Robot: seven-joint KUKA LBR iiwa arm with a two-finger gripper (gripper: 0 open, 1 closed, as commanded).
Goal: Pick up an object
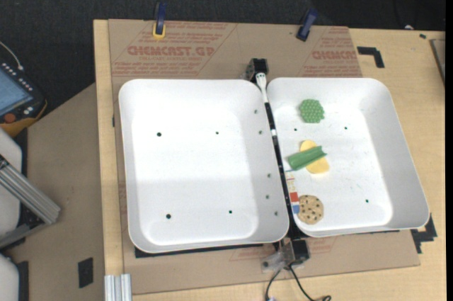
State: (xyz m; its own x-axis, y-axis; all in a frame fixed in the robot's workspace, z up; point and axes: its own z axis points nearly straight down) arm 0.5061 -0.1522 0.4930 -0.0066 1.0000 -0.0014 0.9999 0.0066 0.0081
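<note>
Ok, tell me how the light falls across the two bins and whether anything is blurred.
Camera view: the left bin is brightly lit in its upper part, with a soft grey shadow across its lower floor; the right bin is evenly lit without harsh glare; the green round piece, green strip and cookie are slightly soft but readable; dark surrounds are underexposed.

Two white bins sit side by side on a brown board (233,44) with red print. The left bin (141,151) and the right bin (396,151) touch along a dark seam. A blue and yellow clamp (160,20) and a blue clamp (307,23) grip the board's far edge. A cable (290,278) trails off the near edge.
</note>
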